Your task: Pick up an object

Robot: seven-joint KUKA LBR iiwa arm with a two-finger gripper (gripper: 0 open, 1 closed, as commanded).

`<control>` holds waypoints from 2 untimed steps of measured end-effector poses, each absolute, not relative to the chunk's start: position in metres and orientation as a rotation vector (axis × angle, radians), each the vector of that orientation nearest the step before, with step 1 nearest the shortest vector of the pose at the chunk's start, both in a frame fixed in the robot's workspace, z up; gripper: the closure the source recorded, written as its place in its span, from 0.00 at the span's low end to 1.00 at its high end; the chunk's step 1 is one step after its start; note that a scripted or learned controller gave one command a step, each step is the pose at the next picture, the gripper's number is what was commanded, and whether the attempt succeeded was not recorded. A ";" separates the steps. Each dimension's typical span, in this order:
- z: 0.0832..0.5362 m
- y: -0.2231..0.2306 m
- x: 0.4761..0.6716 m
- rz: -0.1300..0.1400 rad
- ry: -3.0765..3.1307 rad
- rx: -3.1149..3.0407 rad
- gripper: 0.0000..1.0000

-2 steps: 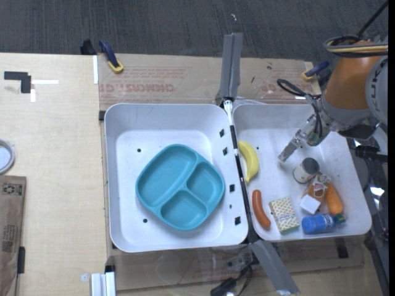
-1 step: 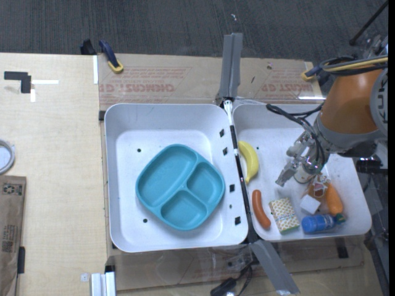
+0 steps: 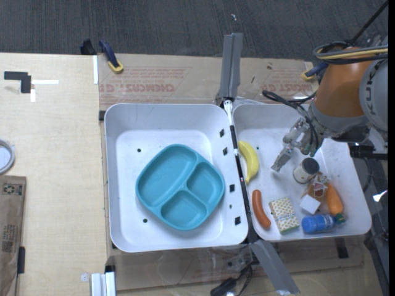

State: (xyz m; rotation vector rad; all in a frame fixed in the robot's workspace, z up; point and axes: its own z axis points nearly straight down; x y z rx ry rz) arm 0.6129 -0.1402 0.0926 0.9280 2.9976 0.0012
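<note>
Hand over right bin, fingers spread, holding nothing; banana just left of it, small can just right; risk: closing between the two on bare floor, or nudging the can.

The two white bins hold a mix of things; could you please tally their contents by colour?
Blue: 2, divided plate, bottle
Yellow: 1, banana
Red: 1, sausage
Orange: 1, carrot
Other: 3, patterned box, round can, small white block
Total: 8
</note>
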 end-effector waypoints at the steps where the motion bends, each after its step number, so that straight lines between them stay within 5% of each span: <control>1: 0.093 -0.186 0.643 0.000 2.978 0.986 0.00; 2: 0.099 -0.175 0.592 0.001 3.072 0.645 0.00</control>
